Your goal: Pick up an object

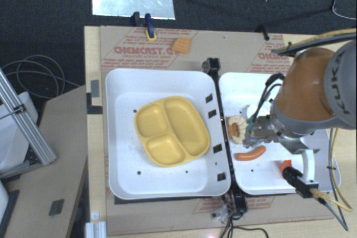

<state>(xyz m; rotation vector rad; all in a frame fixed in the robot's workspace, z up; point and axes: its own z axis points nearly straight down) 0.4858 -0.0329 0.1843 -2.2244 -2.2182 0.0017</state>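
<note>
Sausage (249, 155) | long axis left-right, right end slightly up | right bin (245, 86)

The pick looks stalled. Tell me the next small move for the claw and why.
Probably a short descent straight onto the bun-like food item. The claw sits over the right bin, right beside that item, with the orange sausage lying apart just below it. Nothing shows between its tips, so going down comes before any lift.
</note>
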